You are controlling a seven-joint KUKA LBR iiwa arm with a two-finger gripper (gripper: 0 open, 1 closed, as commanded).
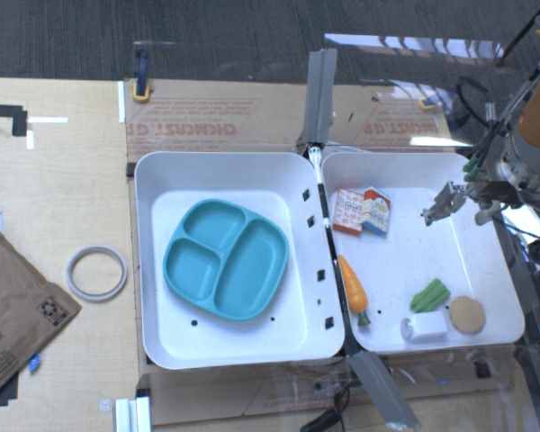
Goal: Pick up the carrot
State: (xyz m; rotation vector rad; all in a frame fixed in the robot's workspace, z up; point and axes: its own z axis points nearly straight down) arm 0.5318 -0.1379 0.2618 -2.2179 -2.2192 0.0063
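**Carrot at left wall of right bin**

Left bin [153,268]: blue divided plate [227,257]. Right bin [486,331]: snack box [361,211], carrot [352,283] along left wall, green vegetable [429,295], tan round [467,314], white cup [424,328]. Gripper [452,202] over bin's right part, fingers spread, grasping nothing, well apart from carrot.

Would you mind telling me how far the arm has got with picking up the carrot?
Done: nothing visible yet. The carrot lies on the floor of the right bin, against its left wall, beside the green toy vegetable. In hand: the gripper sits over the bin's upper right, well apart from the carrot, with nothing between its fingers. Left: reach across, descend, grasp and lift.
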